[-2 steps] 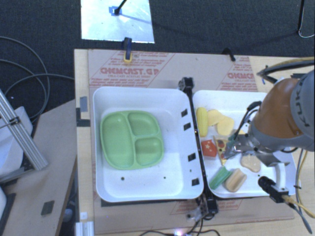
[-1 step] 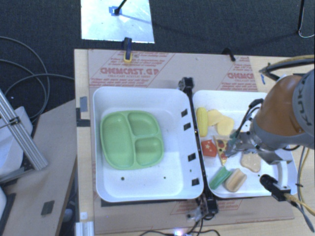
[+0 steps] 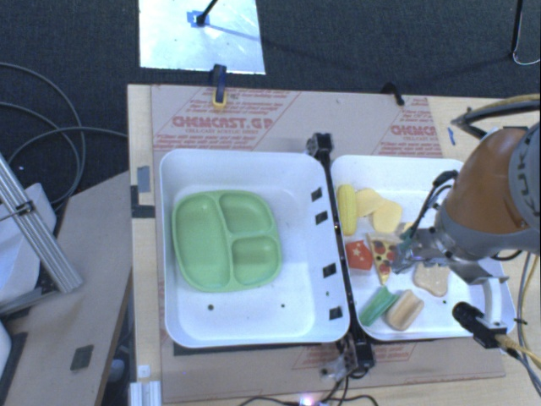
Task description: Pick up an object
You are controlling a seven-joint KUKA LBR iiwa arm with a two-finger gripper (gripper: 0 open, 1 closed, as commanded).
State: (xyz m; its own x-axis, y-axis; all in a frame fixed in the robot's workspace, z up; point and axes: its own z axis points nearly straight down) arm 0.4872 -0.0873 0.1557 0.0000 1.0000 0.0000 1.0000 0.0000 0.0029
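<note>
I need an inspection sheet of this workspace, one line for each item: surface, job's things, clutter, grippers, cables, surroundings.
Surface: cardboard-covered bench bearing a left bin and a right bin, side by side.
Job's things: in the right bin, toy foods: corn cob, yellow pieces, red piece, pizza slice, green pod, bread roll, toast piece.
Clutter: green divided plate in the left bin.
Grippers: gripper low over the right bin, near the pizza slice; finger state cannot be told.
Cables: black cables on the floor at left; wires at the arm.
Surroundings: dark carpet, shiny sheet behind the bench, metal rail at left.
</note>
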